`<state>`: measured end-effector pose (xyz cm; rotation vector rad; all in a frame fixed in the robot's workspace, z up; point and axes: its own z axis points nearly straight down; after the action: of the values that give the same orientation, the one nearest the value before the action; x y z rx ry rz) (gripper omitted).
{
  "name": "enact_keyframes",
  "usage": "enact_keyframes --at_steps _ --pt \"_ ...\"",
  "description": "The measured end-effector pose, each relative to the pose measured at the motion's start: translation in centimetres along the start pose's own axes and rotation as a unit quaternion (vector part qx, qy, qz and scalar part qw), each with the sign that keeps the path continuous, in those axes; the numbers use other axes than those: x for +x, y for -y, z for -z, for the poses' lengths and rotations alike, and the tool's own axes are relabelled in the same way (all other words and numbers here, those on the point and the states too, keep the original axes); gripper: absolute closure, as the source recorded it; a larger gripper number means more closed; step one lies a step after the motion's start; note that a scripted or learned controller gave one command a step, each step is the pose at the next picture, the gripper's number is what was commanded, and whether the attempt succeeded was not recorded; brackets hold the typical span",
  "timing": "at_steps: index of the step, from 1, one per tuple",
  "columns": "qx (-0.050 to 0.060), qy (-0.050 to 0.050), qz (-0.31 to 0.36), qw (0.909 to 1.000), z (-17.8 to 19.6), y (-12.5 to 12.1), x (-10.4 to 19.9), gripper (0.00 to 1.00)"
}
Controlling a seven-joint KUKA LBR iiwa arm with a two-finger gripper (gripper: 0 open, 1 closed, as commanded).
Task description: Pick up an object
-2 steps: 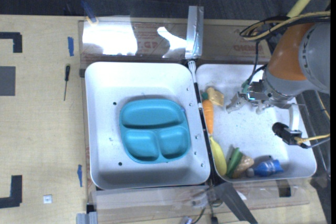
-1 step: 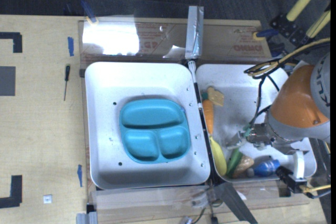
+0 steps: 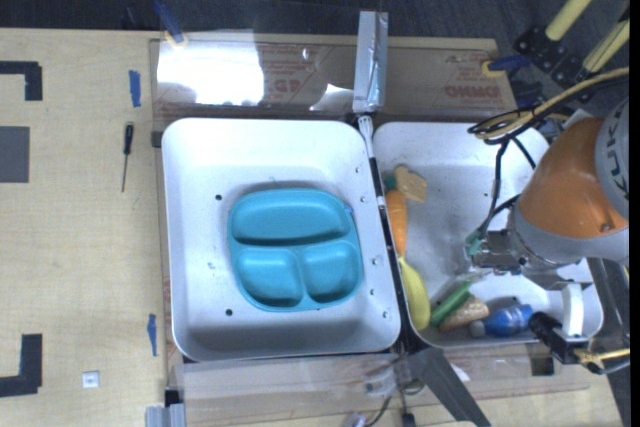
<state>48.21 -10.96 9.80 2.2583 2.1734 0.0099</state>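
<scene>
My gripper (image 3: 490, 253) hangs over the right bin (image 3: 450, 155); its opening I cannot tell. The green object (image 3: 452, 299) lies just below-left of it, near the bin's front wall.

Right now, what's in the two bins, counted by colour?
Blue: 2, the divided tray in the left bin and a small bottle in the right bin
Orange: 1, carrot
Yellow: 1, banana
Green: 1, green piece
Tan: 2, block, roll
Total: 7
</scene>
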Motion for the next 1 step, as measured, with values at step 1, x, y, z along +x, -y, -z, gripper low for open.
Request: enact_keyframes --at_steps 1 --pt "0.002 0.001 -0.037 0.9993 19.19 -3.08 -5.38 1.00"
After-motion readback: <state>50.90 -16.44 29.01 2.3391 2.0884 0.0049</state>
